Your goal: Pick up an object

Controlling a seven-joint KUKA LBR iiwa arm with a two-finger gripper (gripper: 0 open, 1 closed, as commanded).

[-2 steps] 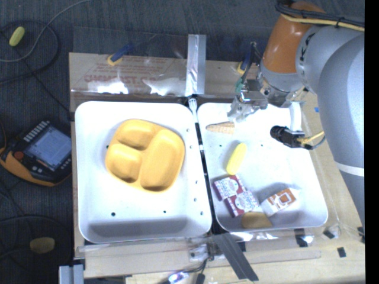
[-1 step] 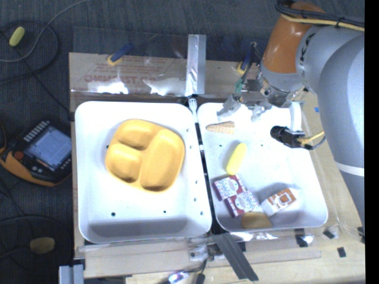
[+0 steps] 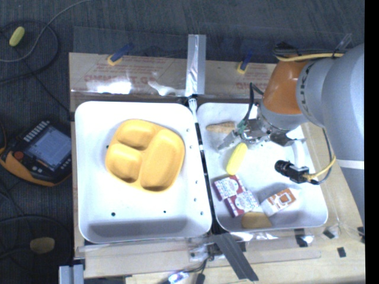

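Grey and orange, the arm hangs its gripper over the right bin, fingers spread apart just above a smooth yellow oblong object. Glossy red-white packets lie nearby. Left bin holds a moulded yellow compartment tray; dark carpet surrounds the bench.

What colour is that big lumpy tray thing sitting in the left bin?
The sectioned tray is yellow, plainly seen in the camera view, in the left bin.
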